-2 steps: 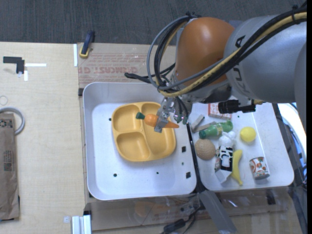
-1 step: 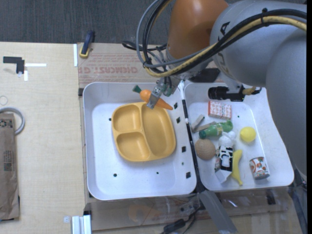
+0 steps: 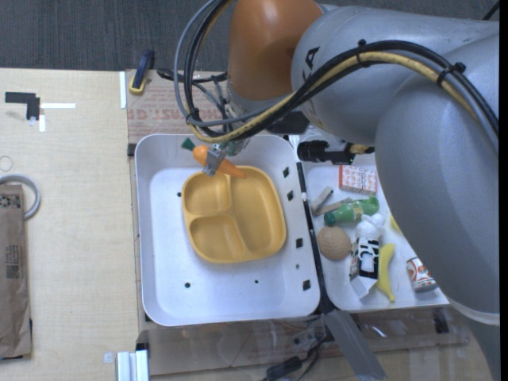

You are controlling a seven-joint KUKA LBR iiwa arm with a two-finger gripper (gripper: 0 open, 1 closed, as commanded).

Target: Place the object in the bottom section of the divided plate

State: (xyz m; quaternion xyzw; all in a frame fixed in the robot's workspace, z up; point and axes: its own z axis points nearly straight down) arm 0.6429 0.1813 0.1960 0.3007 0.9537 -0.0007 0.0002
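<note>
Here, a toy carrot (image 3: 221,163) is being gripped by the hand (image 3: 213,162) just above the far rim of the yellow divided plate (image 3: 234,213).

Red lettering runs along the cardboard strip (image 3: 171,111) above the left bin, seen upside down and only partly legible. The black-and-white package (image 3: 366,254) in the right bin bears white figures, too blurred to read.

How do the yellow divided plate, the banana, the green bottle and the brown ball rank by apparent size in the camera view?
1. Yellow divided plate
2. Banana and green bottle, too alike to separate
3. Brown ball
</note>
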